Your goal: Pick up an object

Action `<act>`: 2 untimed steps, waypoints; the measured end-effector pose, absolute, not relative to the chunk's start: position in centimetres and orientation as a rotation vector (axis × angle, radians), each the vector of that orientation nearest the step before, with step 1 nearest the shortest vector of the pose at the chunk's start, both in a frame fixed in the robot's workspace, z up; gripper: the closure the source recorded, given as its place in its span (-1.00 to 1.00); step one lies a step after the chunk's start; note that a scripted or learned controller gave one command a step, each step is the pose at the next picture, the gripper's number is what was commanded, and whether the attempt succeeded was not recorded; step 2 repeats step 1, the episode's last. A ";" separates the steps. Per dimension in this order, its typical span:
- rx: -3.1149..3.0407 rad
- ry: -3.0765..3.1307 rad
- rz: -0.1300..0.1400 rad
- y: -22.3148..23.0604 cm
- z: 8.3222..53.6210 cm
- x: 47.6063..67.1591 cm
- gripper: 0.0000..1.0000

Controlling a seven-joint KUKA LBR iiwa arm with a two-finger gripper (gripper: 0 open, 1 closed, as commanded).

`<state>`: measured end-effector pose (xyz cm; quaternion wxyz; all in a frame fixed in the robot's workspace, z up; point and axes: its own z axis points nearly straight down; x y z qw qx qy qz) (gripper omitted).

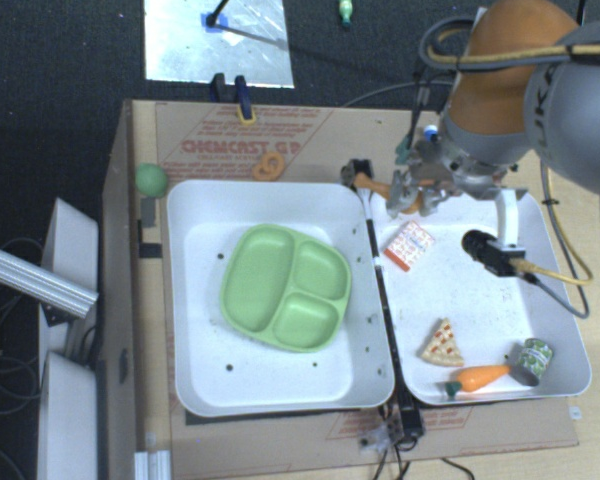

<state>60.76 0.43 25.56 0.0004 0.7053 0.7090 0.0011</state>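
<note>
Above the right bin's (pixel 555 313) far-left corner, the gripper (pixel 410 196) hangs; finger opening cannot be told. Nearest object, a red-and-white packet (pixel 409 244), lies just below, long axis diagonal across the bin.

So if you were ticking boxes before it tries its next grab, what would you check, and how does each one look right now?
1. Things to grab in the right bin: ok. A red-and-white packet, pizza slice, carrot and small can lie there.
2. Pincer over that bin: ok, at its top left corner.
3. Something between the fingers: cannot tell.
4. Nearest target free: ok, the packet lies apart from the rest.
5. Carrot and can easy to separate: not ok, they lie tight in the corner.
6. Green tray out of the way: ok, in the left bin.
</note>
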 end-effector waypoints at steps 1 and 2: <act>2.219 2.223 0.003 0.1 27.7 52.5 1.00; 2.219 2.223 0.003 0.1 27.7 52.5 1.00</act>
